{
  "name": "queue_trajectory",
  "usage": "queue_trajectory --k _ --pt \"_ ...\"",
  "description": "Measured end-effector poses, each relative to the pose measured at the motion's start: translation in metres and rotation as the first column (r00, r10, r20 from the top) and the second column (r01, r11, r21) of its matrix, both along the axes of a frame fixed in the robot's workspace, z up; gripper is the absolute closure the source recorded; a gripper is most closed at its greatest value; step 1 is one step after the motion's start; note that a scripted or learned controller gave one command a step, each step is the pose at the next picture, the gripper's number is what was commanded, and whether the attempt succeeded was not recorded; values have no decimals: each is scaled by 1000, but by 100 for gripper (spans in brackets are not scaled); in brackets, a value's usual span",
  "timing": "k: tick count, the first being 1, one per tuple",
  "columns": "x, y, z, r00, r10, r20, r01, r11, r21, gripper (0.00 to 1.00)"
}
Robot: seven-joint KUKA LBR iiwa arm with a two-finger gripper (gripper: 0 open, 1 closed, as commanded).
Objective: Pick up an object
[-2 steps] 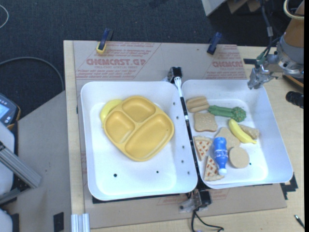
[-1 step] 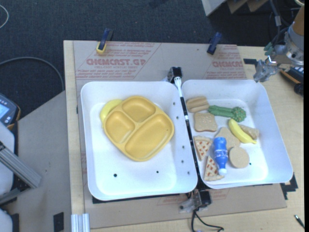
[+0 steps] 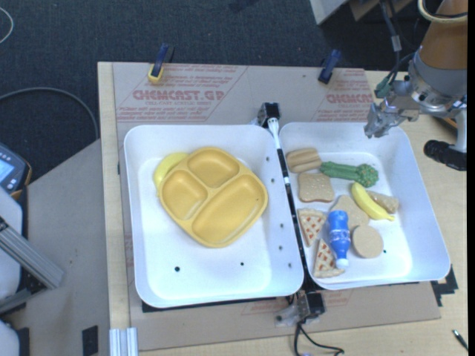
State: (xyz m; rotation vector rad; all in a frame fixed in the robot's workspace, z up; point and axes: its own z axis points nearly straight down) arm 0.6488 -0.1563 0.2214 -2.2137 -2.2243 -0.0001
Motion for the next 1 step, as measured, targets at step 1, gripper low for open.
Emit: queue_trajectory --k 1 --pt "-17 51 11 1000 0 1 0 1000 1 100"
